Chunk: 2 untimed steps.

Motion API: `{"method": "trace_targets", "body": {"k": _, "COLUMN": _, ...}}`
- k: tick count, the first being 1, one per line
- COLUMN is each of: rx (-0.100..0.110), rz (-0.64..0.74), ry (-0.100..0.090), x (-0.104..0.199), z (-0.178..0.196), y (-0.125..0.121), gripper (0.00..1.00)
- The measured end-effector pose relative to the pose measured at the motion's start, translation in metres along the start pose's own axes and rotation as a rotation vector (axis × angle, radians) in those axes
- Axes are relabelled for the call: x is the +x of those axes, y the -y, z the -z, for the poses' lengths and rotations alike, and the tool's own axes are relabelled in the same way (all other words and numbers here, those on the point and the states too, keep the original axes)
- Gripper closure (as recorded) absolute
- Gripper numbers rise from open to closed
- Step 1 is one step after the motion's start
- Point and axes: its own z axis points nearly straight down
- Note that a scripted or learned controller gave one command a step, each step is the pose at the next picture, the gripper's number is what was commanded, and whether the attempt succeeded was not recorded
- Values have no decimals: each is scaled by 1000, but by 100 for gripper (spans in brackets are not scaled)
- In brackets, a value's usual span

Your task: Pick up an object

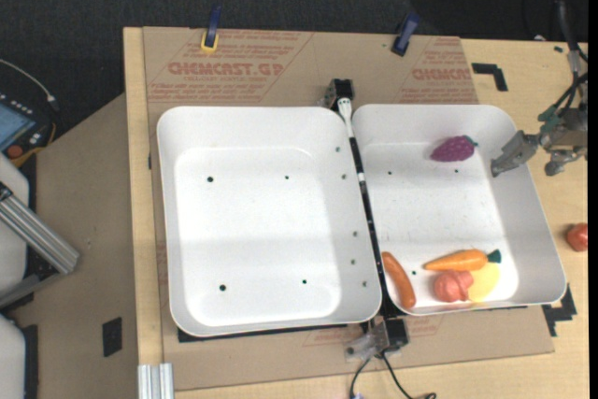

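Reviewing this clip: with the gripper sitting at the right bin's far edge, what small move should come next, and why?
Probably a short shift toward the purple grape bunch, then down. The gripper sits at the right bin rim with nothing between its jaws, and the grapes lie alone nearest it. The carrot and its neighbours are crowded in the near corner, a harder pick.

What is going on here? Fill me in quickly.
A robot arm's gripper hangs open at the right bin's far right rim, holding nothing. Nearest it lies a purple grape bunch. A carrot, a sausage, and pink and yellow pieces sit along the near edge. Nothing picked yet.
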Motion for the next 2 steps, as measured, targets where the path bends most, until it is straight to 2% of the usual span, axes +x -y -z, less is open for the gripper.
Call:
{"method": "trace_targets", "body": {"k": 1, "rx": -3, "rz": 1, "ry": 2, "x": 0, "z": 11, "y": -1, "gripper": 100}}
{"method": "trace_targets", "body": {"k": 2, "rx": 5, "rz": 2, "ry": -3, "x": 29, "z": -34, "y": -15, "gripper": 100}}
